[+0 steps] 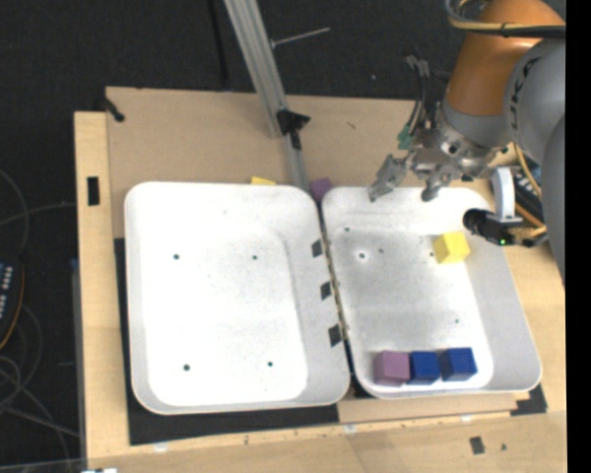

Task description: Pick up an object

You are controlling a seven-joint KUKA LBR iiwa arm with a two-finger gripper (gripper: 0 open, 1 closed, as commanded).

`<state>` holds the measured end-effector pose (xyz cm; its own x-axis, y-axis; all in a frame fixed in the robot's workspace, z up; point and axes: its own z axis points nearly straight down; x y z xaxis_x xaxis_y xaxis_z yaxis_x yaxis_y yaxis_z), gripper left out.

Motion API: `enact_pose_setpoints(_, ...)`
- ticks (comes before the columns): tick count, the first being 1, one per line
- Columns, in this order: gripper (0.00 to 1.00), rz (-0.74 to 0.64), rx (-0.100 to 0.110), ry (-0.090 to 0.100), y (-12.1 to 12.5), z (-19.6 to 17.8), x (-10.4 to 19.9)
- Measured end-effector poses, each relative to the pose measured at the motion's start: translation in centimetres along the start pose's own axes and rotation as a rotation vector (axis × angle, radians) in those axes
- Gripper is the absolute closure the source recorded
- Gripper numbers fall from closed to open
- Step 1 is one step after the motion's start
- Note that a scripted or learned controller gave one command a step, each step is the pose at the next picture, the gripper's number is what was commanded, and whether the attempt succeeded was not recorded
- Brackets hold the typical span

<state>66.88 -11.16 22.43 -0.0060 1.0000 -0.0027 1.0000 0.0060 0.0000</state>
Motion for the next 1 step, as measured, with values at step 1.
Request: enact_pose_setpoints(1, 0.0, 0.01, -0.005, -0.002, -0.77, -3.62, -5.61)
